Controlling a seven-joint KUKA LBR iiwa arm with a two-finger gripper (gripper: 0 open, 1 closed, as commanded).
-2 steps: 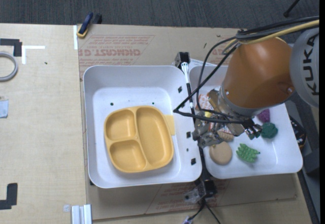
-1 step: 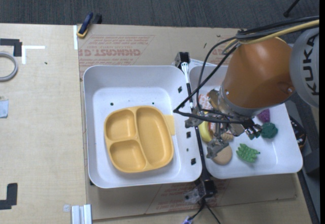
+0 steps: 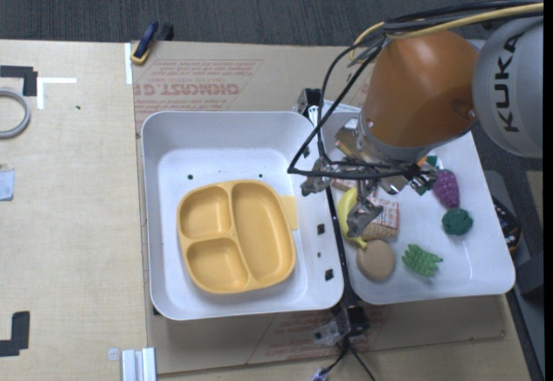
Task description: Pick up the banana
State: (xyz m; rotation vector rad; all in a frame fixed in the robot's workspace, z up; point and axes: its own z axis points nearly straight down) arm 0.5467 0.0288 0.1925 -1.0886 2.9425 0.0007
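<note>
A: Banana [image 3: 346, 208] sits in the right bin [image 3: 484, 276], by its left wall, next to a small packet [image 3: 386, 219]. Not lifted yet.

B: Gripper [image 3: 366, 217]?

A: Down over the banana, arm blocking most of it. Jaw state, cannot tell. No sign of a hold.

B: Left to do?

A: Grasp and lift, I'd say. The yellow divided plate [image 3: 235, 235] in the left bin [image 3: 164, 198] isn't involved.
</note>
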